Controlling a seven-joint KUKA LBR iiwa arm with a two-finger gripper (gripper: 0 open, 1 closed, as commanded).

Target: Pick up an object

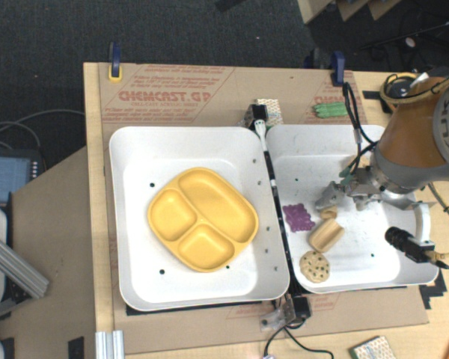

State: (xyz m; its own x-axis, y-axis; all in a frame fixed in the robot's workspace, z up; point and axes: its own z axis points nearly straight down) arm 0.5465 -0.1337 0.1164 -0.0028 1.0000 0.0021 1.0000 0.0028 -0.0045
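Observation:
In the right bin (314, 144) lie three small objects. A purple bunch of grapes (298, 217) sits near the bin's left wall. A tan cylinder-shaped piece (326, 235) lies to their right, and a round speckled cookie (314, 266) rests near the front wall. My gripper (331, 199) hangs low over the bin, just above the tan piece and to the right of the grapes. Nothing can be seen held in it.
The left bin (131, 200) holds a yellow divided plate (202, 219). A small green item (329, 111) lies on the cardboard behind the right bin. The arm's orange band (408, 137) and grey wrist cover the right bin's back right part.

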